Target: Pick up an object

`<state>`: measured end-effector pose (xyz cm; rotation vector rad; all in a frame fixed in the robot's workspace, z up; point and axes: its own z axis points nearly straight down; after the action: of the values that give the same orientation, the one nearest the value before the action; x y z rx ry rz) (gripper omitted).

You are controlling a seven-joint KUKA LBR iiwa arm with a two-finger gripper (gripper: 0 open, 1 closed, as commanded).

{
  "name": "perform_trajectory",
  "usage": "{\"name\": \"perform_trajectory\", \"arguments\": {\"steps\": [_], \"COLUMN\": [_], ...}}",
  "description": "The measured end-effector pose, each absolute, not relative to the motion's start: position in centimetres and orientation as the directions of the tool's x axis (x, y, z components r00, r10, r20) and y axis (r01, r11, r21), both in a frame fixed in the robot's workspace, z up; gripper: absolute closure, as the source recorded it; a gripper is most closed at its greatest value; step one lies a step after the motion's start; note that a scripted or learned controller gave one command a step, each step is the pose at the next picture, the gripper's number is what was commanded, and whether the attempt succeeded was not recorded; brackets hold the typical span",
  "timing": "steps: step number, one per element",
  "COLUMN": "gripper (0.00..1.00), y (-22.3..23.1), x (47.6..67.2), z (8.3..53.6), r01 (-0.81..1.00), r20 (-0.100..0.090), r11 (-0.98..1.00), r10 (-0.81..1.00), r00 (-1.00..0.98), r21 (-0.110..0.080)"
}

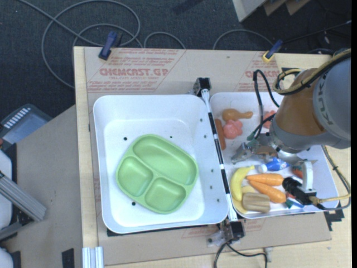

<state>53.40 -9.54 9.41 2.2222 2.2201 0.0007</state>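
Hanging low over the right bin (pixel 329 191) with toy food, the gripper (pixel 249 149) hides its grip so I cannot tell, and the banana (pixel 239 182) just below it looks light, hard and smooth, best pinched across its middle.

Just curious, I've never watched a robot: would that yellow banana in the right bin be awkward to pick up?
Probably a bit. The banana looks smooth and glossy, so it may slip. Its curved shape could let it rock or swivel when nudged. It lies against the bin wall, leaving little room.
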Motion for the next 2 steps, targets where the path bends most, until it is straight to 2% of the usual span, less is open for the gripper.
{"name": "perform_trajectory", "arguments": {"steps": [1, 2], "gripper": [0.0, 0.0], "y": [-10.9, -9.4], "x": [60.4, 64.8], "z": [8.5, 8.5], "r01": [1.0, 1.0], "r20": [0.0, 0.0], "r11": [0.001, 0.002], "r10": [1.0, 1.0], "r00": [-0.001, -0.002], "r21": [0.001, 0.001]}}
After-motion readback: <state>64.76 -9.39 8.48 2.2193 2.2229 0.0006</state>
